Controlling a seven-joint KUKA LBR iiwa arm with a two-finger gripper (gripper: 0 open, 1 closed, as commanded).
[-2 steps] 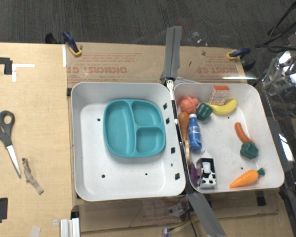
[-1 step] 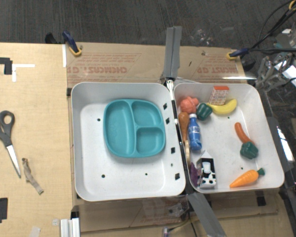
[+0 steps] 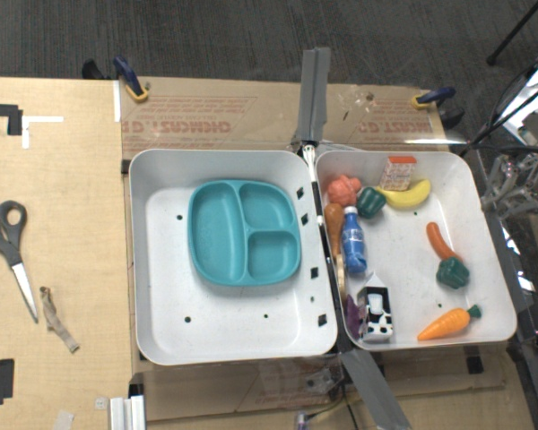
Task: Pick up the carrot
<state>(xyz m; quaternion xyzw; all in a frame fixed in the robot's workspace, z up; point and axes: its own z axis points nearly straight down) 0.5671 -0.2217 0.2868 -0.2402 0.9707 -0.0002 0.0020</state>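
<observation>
You'll find the carrot (image 3: 448, 322) in the right-hand bin (image 3: 484, 240), lying flat near that bin's front right corner, its green top pointing toward the right wall and its tip toward a small black-and-white carton (image 3: 375, 315). It touches nothing else. Just behind it sits a dark green vegetable (image 3: 453, 273), and behind that a slim red-orange pepper (image 3: 439, 238), both a little apart from the carrot. Look along the bin's left wall and you'll see a blue bottle (image 3: 353, 245), with a banana (image 3: 407, 194) further back near the far wall. The left-hand bin (image 3: 152, 267) holds a teal divided plate (image 3: 245, 232). On the bench to the far left lie a pair of scissors (image 3: 9, 249).
</observation>
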